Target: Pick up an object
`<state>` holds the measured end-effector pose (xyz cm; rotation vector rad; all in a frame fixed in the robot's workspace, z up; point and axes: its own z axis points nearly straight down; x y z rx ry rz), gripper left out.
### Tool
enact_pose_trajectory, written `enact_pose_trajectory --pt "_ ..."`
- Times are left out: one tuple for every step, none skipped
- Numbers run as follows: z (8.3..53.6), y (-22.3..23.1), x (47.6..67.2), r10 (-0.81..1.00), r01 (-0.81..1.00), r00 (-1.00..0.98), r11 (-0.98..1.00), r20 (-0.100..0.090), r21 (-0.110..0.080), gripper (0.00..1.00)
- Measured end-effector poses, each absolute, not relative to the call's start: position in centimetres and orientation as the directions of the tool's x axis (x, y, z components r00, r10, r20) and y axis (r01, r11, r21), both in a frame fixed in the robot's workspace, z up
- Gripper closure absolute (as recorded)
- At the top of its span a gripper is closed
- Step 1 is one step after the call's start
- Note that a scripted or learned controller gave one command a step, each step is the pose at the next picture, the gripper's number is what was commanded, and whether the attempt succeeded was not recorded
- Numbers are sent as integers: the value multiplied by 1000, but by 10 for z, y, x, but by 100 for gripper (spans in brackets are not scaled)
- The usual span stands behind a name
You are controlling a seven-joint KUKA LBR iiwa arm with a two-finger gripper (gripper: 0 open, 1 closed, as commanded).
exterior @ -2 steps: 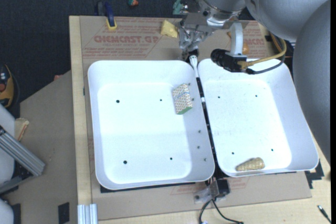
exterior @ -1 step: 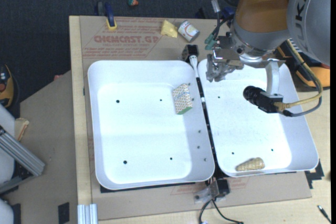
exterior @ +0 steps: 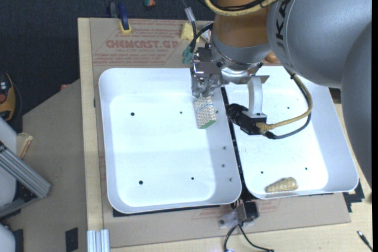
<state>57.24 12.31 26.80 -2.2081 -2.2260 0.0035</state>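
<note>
Gripper: I see the gripper [exterior: 205, 91] over the left bin's [exterior: 118, 127] far right side, fingers clamped on the patterned packet.
Packet: the patterned packet [exterior: 205, 113] hangs from the fingertips.
Right bin: the right bin [exterior: 331, 144] holds a tan object [exterior: 281, 186] near its front edge.

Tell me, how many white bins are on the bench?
2. The left bin sits under the gripper; the right bin lies beside it, touching along the middle, partly covered by the arm.

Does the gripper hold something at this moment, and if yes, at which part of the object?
Yes. The gripper holds a small patterned block by its upper end; the block hangs below the fingers over the left bin.
</note>
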Motion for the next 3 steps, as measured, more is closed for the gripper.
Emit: enact_pose_trajectory --pt "407 174 590 1000 1000 -7 7 6 18 100" --pt "324 223 612 1000 1000 -4 4 -1 -10 100" --pt "373 187 571 1000 1000 3 -3 0 0 100"
